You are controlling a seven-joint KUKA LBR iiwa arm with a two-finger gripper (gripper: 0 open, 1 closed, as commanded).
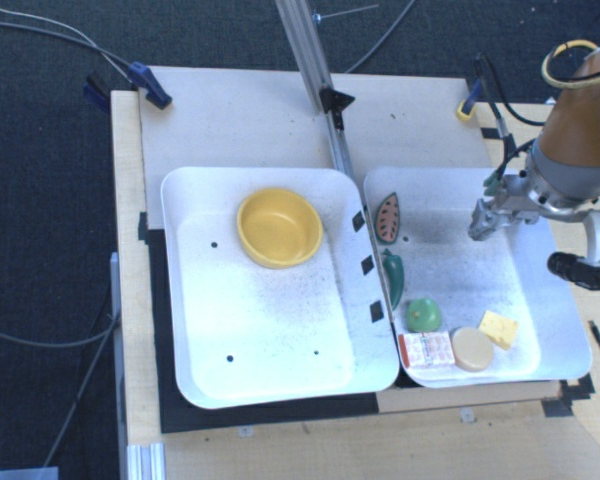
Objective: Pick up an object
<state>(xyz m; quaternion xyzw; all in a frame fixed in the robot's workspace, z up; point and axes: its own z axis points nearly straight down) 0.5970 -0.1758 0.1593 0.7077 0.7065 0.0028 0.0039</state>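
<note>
The arm (pixel 572 128) reaches in from the right and hangs over the upper right part of the right bin (pixel 450 268), with its claw (pixel 483 223) low above the bin's bare white floor. Whether the claw is apart or together cannot be told from this angle, and nothing shows between its tips. The things to pick from lie well apart from the claw, along the left and lower edges of that bin. A watermelon slice (pixel 387 218) rests against the left wall, and below it a green pepper (pixel 393 276) lies lengthwise along the same wall. Further down sits a small green apple (pixel 423 315). Just under the apple is a red and white packet (pixel 426 350), and touching its right side is a round tan disc (pixel 472 349). A yellow wedge of cheese (pixel 499 329) lies just beside the disc, up and to its right. The left bin (pixel 265 368) holds a yellow bowl (pixel 279 227), upright, in its upper half. Both bins sit side by side on the table (pixel 240 118), and a metal pole (pixel 305 38) slants down toward the gap between them.
</note>
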